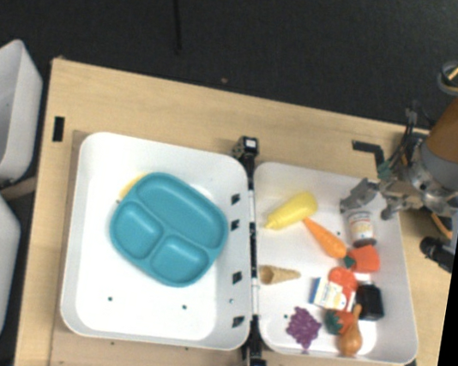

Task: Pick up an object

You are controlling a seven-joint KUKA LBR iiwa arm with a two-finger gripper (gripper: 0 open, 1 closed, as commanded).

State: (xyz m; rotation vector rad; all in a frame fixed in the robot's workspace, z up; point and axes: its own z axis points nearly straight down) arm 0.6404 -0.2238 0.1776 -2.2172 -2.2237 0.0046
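My gripper [374,202] hangs over the far right corner of the right bin [273,333], its two grey fingers spread apart with nothing between them. Just in front of it a small jar [361,228] with a white label lies on the bin floor. A yellow bottle-shaped toy [292,211] and an orange carrot [326,237] lie to the jar's left. Nearer the front are a red-orange toy [364,259], a red and white box [334,293], a black block [369,302], a waffle cone [279,275], purple grapes [303,327] and a brown pear-like toy [348,338].
The left bin [82,284] holds a teal divided plate [171,229] with a yellow piece [130,186] poking out from under its left edge. A ridge with black clips [245,250] separates the bins. The arm's body [448,145] stands beyond the right bin's far corner.
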